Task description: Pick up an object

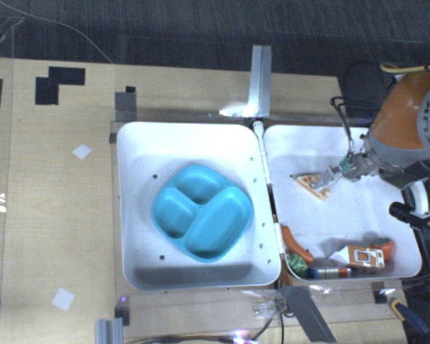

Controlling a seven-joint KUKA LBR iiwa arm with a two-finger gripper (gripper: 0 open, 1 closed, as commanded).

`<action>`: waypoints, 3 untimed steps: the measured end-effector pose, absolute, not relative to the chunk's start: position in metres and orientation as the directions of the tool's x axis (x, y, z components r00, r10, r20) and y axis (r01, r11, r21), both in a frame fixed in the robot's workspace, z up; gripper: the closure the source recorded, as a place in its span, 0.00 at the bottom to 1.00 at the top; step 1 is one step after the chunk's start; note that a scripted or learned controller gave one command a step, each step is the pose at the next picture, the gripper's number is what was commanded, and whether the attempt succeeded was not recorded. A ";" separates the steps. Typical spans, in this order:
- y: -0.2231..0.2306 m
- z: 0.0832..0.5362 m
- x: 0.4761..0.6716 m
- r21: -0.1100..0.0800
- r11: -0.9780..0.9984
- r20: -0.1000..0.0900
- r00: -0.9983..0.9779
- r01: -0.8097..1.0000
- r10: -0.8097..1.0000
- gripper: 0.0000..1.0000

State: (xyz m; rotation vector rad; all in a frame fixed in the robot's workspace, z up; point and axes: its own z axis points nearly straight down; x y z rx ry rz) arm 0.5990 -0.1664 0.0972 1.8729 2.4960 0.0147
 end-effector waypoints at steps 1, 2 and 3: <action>-0.157 0.098 0.628 0.023 0.194 -0.010 -0.194 0.981 0.981 0.00; -0.111 0.098 0.664 0.024 0.226 -0.011 -0.226 0.974 0.974 0.00; -0.103 0.097 0.672 0.010 0.279 -0.017 -0.279 0.960 0.960 0.00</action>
